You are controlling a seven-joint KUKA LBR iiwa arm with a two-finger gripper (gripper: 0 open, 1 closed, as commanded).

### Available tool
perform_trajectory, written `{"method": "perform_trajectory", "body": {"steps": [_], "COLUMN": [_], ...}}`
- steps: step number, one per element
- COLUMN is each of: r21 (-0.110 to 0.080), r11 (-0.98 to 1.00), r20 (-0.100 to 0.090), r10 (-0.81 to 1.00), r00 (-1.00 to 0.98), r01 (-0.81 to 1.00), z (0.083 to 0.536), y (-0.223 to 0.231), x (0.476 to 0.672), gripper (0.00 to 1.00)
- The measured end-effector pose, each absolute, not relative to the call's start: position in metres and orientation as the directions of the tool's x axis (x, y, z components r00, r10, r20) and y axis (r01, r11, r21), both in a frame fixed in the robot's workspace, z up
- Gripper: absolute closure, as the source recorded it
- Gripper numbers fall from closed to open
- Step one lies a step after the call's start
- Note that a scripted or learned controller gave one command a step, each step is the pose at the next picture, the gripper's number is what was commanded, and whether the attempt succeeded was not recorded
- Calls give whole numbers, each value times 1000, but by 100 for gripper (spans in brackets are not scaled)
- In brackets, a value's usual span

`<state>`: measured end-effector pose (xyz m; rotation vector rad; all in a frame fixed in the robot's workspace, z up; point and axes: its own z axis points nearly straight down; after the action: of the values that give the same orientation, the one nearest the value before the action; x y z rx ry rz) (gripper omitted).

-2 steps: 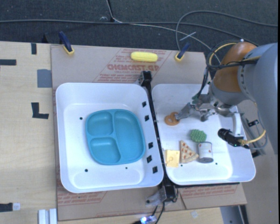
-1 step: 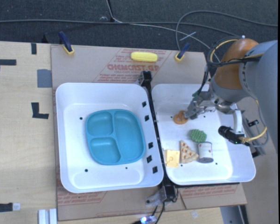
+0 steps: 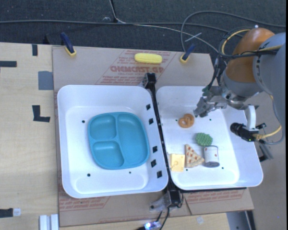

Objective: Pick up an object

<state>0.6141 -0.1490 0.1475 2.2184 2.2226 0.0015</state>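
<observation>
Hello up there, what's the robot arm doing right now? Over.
Gripper low over right bin, holding nothing seen. Doughnut just beside it, untouched. Nothing blocking.

Left bin (image 3: pixel 67 97): blue tray (image 3: pixel 118 140) fills the middle; margins bare.
Right bin (image 3: pixel 249 174): food toys crowd the front; rear floor open, arm (image 3: pixel 249 66) overhead.

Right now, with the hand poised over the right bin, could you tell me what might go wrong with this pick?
1. The hand sits up and right of the donut, so closing there may catch nothing.
2. The broccoli, pizza slice, can and cheese crowd together, so a grab there could knock neighbours.
</observation>
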Motion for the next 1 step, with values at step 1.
{"method": "perform_trajectory", "body": {"steps": [1], "r21": [4], "r11": [0], "r20": [-2], "r10": [1000], "r00": [0], "r01": [1000], "z": [207], "y": [-157], "x": [612], "gripper": [100]}}
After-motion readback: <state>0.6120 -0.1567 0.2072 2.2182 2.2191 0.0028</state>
